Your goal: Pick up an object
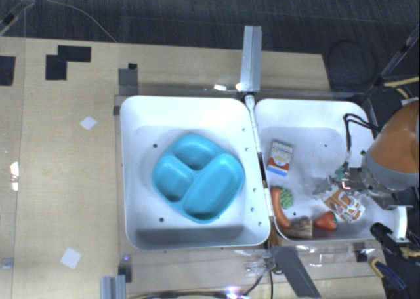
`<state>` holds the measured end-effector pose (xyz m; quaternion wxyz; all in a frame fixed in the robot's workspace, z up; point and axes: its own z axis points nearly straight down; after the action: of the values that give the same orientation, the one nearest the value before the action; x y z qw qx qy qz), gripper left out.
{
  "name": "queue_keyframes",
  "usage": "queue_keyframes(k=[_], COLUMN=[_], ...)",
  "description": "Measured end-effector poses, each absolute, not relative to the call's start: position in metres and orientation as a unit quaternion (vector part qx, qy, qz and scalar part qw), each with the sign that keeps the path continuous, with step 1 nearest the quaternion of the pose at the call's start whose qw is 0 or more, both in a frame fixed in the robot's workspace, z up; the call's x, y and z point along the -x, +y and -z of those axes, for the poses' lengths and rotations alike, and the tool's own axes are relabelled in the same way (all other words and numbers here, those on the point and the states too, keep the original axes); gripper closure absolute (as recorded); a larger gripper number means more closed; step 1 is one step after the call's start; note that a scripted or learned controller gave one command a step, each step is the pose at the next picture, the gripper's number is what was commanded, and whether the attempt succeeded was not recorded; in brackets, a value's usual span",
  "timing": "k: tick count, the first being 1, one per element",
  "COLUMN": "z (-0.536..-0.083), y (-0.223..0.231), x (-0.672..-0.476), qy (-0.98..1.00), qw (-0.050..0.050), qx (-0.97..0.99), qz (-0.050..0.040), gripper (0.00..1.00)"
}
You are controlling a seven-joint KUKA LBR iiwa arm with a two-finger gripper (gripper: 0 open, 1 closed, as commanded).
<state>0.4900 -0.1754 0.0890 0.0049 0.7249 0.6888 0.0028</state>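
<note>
Orange-banded arm (397,150) over right bin (308,111), tool (346,189) state unclear above crumpled packet (346,206).

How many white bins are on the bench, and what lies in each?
2. The left bin holds a blue divided tray. The right bin holds a small carton, a carrot and other small items; some may be hidden under the arm.
</note>
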Motion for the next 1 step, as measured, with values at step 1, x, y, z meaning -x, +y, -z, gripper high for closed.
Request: queue_keyframes(k=[1], z=[-0.1007], y=[-0.1759], x=[-0.4924], qy=[0.689], qw=[0.008], qx=[-0.724], qz=[-0.0043], gripper=[1.00])
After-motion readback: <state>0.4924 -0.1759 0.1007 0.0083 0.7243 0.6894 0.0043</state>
